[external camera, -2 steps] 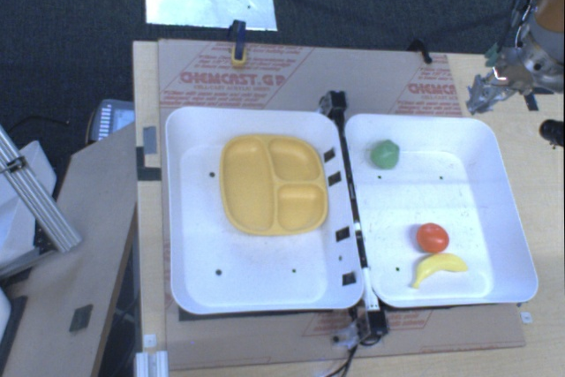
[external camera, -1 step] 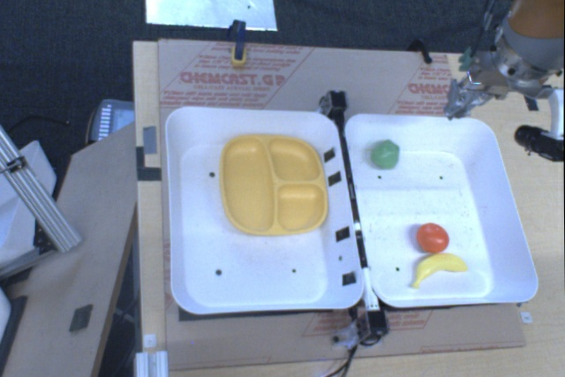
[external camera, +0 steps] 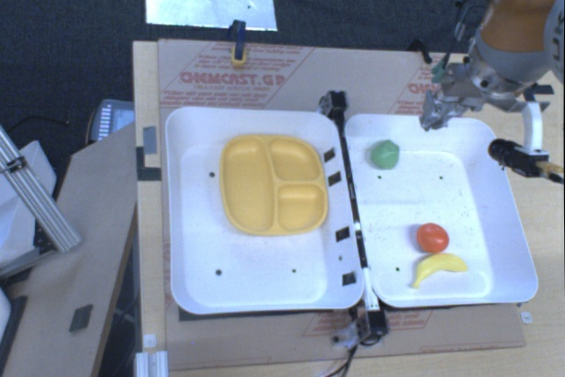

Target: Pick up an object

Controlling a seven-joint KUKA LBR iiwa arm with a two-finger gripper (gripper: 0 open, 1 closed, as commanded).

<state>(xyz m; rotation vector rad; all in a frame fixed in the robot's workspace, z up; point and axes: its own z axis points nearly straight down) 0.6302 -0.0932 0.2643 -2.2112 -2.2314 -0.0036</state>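
1. Green ball [external camera: 384, 154] is lying at 12 o'clock in the right bin [external camera: 494, 190] — nearest to the gripper [external camera: 434, 119].
2. Jaw state cannot be told.
3. Descent is best being centred directly over it — tomato [external camera: 432, 237] and banana [external camera: 439, 268] are sitting at 6 o'clock.

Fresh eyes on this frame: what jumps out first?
The yellow divided plate dominates the left bin. In the right bin, a green ball sits near the far edge, with a red tomato and yellow banana close together at the front. The end effector hovers over that bin's far rim.
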